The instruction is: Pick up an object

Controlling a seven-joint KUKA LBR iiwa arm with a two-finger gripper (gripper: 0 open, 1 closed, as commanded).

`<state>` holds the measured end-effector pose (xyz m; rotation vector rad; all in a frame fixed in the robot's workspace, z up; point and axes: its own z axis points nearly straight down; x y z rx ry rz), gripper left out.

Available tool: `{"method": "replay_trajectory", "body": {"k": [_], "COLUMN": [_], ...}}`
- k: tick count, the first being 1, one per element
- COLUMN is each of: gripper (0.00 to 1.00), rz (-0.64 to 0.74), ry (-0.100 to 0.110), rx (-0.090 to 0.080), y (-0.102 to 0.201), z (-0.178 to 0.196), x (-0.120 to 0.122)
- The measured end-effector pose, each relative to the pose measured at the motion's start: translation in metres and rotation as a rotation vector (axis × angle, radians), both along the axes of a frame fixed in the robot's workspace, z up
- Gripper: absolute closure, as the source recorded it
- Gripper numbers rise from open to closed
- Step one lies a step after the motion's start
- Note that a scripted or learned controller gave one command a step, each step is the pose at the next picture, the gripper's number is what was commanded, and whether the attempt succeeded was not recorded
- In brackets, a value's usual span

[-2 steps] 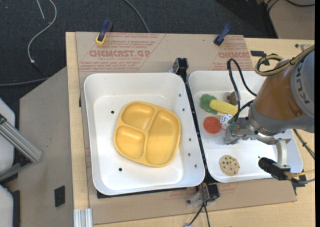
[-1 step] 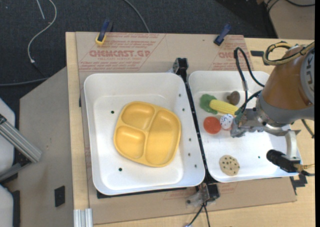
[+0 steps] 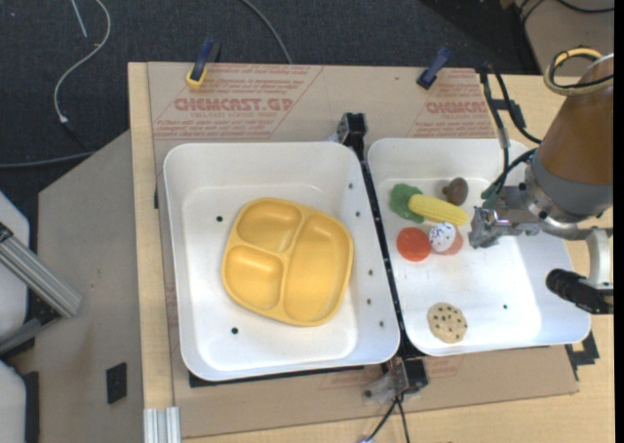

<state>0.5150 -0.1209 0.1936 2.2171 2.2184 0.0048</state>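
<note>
**Gripper low in the right bin, beside the toy food**

You see the gripper (image 3: 485, 227) lowered into the right bin (image 3: 531, 319), its arm (image 3: 577, 153) entering from the right. You cannot tell from this angle how the gripper is set, and nothing is visibly held by it. Just to its left lie a small white spotted ball (image 3: 442, 236) and a red round piece (image 3: 413, 244), the two touching. Up and to the left of the gripper lies a yellow corn cob (image 3: 438, 208) with a green leafy end (image 3: 404, 199); a brown lump (image 3: 455, 190) sits just above the cob. Below and to the left, well apart, rests a chip cookie (image 3: 448, 322). Far to the left, the left bin (image 3: 195, 334) holds a yellow divided plate (image 3: 288, 261).
</note>
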Motion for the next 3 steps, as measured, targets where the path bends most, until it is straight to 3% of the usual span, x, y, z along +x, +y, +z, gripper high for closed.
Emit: {"method": "replay_trajectory", "body": {"k": [1, 2, 3], "gripper": [1.00, 1.00, 1.00], "rz": [0.001, 0.004, 0.001], "ry": [-0.002, 0.009, 0.008], "rx": [0.000, 0.004, 0.003], "y": [-0.001, 0.048, 0.091], "z": [0.064, 0.062, 0.055], "x": [-0.001, -0.016, -0.012]}}
